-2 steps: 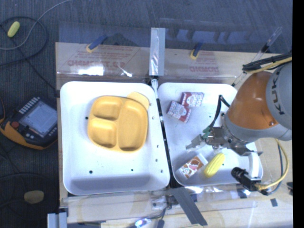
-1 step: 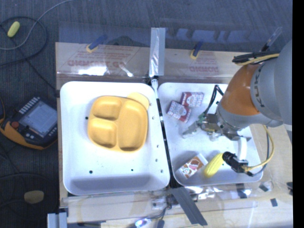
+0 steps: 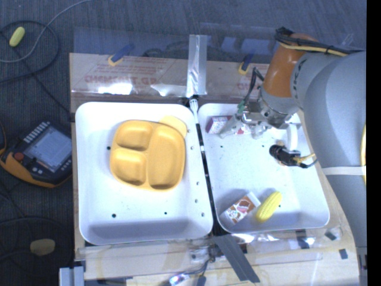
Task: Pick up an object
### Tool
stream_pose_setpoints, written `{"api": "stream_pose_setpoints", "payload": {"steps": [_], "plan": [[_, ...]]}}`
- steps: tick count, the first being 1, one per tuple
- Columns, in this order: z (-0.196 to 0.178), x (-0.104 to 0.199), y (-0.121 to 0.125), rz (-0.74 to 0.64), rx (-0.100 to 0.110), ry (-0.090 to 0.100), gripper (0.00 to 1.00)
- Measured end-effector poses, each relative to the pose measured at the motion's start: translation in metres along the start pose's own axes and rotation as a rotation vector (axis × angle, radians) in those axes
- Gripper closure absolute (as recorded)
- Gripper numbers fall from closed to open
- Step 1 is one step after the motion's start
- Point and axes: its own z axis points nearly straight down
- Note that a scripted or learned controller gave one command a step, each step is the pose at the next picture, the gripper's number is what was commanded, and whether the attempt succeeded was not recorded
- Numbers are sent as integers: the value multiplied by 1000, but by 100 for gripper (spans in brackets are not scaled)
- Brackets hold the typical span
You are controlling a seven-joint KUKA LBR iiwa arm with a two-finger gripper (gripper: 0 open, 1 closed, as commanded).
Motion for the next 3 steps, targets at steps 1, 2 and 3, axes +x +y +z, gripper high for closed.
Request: {"api": "stream_pose_setpoints", "payload": {"steps": [1, 2, 3], "plan": [[-1, -31, -20, -20, -17, -2, 0], [-52, -45, 5, -4, -12, 2, 0], [-23, -91, 6, -130, -7, 8, 0]]}}
